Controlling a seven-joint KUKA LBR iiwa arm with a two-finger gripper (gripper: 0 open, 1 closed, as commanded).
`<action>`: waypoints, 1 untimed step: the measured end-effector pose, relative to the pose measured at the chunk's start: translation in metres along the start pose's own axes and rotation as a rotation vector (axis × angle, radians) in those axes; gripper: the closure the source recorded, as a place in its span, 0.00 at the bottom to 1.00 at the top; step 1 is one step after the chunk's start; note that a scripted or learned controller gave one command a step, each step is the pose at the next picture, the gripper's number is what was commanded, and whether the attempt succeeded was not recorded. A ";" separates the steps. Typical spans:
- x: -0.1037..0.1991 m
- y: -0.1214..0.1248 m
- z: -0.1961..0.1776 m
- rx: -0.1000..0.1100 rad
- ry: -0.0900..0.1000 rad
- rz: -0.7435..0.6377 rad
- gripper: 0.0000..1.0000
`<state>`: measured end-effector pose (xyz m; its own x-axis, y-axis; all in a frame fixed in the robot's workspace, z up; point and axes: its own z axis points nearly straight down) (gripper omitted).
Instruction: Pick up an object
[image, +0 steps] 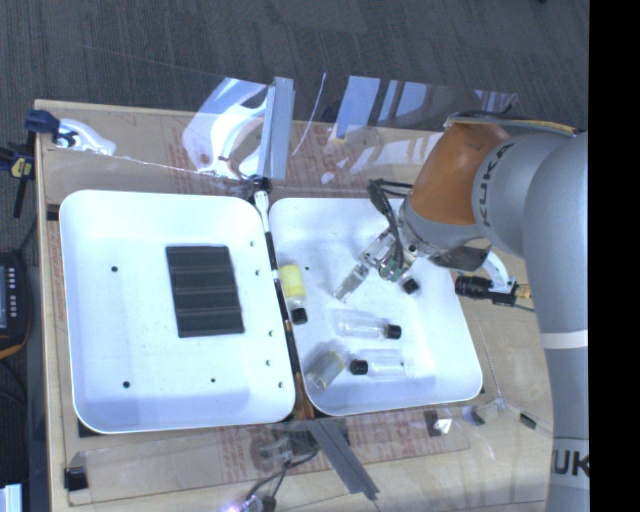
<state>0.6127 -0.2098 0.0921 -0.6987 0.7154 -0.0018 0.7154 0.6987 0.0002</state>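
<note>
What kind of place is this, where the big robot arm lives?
Probably a robot lab or test workshop. A grey and orange robot arm reaches over a wooden bench holding two white bins, and the right bin has little practice things in it, like small clear bottles.

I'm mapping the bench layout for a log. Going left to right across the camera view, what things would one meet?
Left bin → black ribbed pad → yellow object → clear vial with black cap → gripper region aside, small black piece → grey arm.
</note>
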 end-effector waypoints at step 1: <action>-0.005 0.007 -0.002 -0.002 -0.003 -0.088 0.00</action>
<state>0.6208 -0.2082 0.0937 -0.7591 0.6509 -0.0052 0.6509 0.7591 0.0018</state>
